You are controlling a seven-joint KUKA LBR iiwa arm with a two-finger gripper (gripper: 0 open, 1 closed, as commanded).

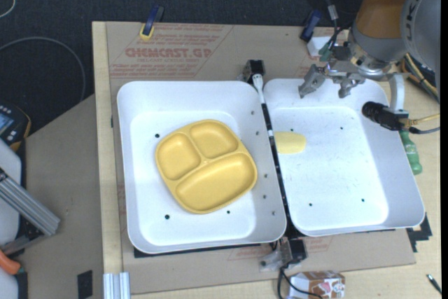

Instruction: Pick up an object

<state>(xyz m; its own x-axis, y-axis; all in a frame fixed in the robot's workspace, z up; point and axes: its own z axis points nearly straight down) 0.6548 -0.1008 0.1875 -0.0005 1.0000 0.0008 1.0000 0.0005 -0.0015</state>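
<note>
Brown board beneath white bins

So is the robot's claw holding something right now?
End effector: open, holding nothing, above the far rim of the right bin.

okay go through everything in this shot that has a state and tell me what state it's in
gripper: open, fingers spread, holding nothing, above the right bin's far edge
yellow divided plate: lying flat, right side up, in the left bin
small yellow piece: lying loose by the right bin's left wall, apart from the gripper
</note>
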